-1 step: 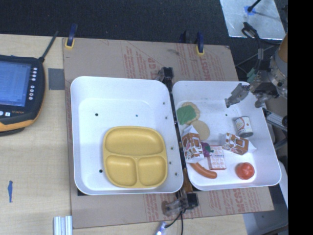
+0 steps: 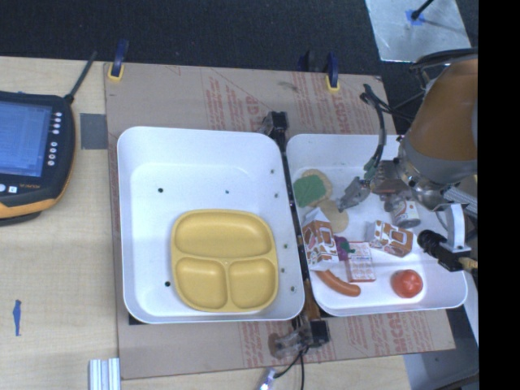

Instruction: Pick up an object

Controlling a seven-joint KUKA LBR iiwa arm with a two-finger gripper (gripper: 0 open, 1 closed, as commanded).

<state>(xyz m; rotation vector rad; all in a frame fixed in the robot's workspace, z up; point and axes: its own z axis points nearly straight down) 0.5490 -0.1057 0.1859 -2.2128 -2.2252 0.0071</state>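
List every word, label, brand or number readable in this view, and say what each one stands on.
No text can be read.
Cardboard sheet under the bins: faint red printing, too blurred to read.
Red-and-white packets in the right bin: printed patterns, too small to make out.
Handheld pendant at the left: blue screen and buttons, nothing legible.

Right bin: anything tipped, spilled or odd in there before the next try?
Nothing spilled. The right bin holds a loose jumble: hot dog, tomato, and small cartons lying at different angles. The yellow tray sits flat in the left bin.
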